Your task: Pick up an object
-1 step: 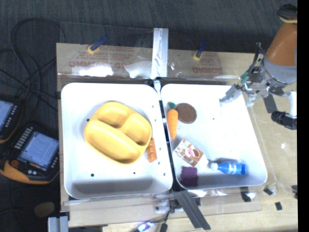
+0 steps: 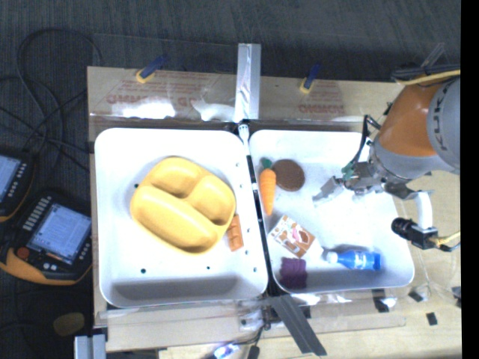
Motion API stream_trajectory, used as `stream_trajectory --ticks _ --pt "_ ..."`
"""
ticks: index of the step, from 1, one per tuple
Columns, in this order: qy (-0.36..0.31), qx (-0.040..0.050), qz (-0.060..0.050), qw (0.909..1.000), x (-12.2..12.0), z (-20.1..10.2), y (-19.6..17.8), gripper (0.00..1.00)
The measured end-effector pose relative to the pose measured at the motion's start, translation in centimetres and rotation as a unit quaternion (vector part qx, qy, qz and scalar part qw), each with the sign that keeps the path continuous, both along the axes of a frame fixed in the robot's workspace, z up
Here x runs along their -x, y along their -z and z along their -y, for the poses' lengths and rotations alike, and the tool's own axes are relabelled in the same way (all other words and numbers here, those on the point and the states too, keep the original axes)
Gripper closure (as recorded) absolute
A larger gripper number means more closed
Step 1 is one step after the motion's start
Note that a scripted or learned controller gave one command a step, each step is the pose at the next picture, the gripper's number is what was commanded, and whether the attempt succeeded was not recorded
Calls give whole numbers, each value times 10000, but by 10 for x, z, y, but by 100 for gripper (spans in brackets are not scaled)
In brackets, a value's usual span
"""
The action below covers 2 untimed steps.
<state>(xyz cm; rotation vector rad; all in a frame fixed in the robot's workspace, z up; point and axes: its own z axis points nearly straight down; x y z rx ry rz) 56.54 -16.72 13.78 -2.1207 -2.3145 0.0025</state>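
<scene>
My gripper (image 2: 334, 188) hangs low over the middle of the right bin (image 2: 329, 135), reaching in from the right, with bare white floor under its tip. To its left lie a brown disc (image 2: 289, 175) and a carrot (image 2: 266, 189) against the divider. In front of it sit a small printed packet (image 2: 292, 235), a purple object (image 2: 294, 272) and a blue bottle (image 2: 353, 259) on its side. Nothing shows in the gripper.
The left bin (image 2: 120, 275) holds a large yellow bread-shaped object (image 2: 183, 203) and a small orange piece (image 2: 235, 234) by the divider. The arm's orange band (image 2: 410, 122) overhangs the right bin's right side. Handheld devices (image 2: 52, 234) and cables lie left of the bench.
</scene>
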Motion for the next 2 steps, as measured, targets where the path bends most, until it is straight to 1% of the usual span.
stream_trajectory --ticks 1,2 --pt "102 -3 -2 9999 32 -67 16 0" --pt "41 19 50 10000 -44 -66 49 0"
